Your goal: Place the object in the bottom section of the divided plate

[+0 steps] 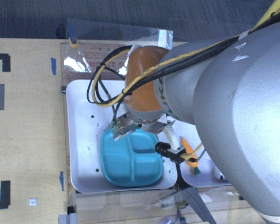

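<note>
Blue divided plate (130,160) just below hand (123,127), obj unseen.

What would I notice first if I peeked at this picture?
The huge grey robot arm fills the right side and reaches in over the left white bin. Under its orange band lies a bright blue divided plate in that bin. A little orange carrot-like toy sits just right of the plate.

Bright, even light is falling from above, glaring off the clear sheet (79,64) behind the white bin (81,134), while the arm (233,101) right of the bin is looming soft and slightly blurred.
</note>
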Robot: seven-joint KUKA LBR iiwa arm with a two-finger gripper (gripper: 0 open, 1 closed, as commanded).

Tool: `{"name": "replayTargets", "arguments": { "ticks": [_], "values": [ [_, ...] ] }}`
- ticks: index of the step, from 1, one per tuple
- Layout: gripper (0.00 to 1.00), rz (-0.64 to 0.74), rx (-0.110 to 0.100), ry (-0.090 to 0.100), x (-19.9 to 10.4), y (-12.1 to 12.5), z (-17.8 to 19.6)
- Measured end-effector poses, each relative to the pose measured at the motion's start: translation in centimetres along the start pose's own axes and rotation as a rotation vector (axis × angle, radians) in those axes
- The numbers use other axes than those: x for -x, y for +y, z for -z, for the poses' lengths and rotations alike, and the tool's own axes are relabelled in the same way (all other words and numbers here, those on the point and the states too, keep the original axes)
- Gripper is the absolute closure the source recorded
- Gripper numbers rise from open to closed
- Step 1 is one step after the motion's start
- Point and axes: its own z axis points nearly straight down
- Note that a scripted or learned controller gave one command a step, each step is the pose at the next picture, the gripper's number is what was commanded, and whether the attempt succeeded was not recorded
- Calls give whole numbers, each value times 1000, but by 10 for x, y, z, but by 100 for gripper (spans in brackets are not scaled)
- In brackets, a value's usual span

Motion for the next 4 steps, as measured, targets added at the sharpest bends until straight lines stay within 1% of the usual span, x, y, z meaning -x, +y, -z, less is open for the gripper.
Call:
{"name": "replayTargets", "arguments": {
  "ticks": [1,2,3,4],
  "values": [
    [0,-1,3,-1,1,1,2],
    [0,114,23,-7,19,66,129],
    [0,217,3,-2,24,43,25],
    [100,220,15,-6,24,46,41]
  ]
}}
